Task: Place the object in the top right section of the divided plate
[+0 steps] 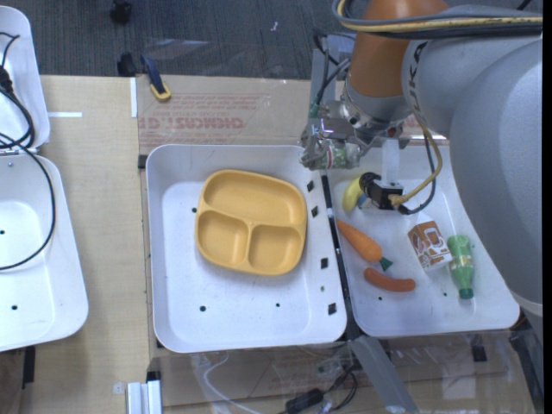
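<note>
The grey arm reaches over the right bin, its gripper low at the divider between the bins; whether the fingers are spread or closed I cannot tell. The divided plate lies bare in the left bin, so this looks like the picking step. Which object is meant is unclear; the nearest, a carrot, runs diagonally, leafy end lower right.

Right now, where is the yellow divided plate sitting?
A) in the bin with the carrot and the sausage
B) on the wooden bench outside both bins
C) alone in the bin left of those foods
C: the yellow divided plate lies in the left bin, while the carrot and sausage lie in the right bin.
</note>
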Action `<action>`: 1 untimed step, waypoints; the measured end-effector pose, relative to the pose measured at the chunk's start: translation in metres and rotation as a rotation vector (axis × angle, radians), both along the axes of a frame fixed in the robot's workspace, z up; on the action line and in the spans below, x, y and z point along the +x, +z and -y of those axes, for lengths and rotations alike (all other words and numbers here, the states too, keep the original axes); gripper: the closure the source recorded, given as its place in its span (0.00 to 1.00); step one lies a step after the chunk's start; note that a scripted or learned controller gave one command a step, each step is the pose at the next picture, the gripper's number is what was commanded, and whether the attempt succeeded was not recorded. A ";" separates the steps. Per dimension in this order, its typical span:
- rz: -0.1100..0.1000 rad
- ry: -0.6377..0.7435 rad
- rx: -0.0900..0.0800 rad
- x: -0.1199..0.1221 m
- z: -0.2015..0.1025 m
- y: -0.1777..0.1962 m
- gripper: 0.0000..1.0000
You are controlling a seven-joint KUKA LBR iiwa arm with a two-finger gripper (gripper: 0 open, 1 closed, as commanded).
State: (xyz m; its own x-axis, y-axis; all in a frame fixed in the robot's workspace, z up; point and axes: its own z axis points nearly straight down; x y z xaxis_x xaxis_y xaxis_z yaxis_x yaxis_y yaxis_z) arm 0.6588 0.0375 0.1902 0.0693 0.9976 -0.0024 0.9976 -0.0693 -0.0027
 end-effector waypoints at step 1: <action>0.018 0.060 -0.001 0.004 -0.020 -0.016 1.00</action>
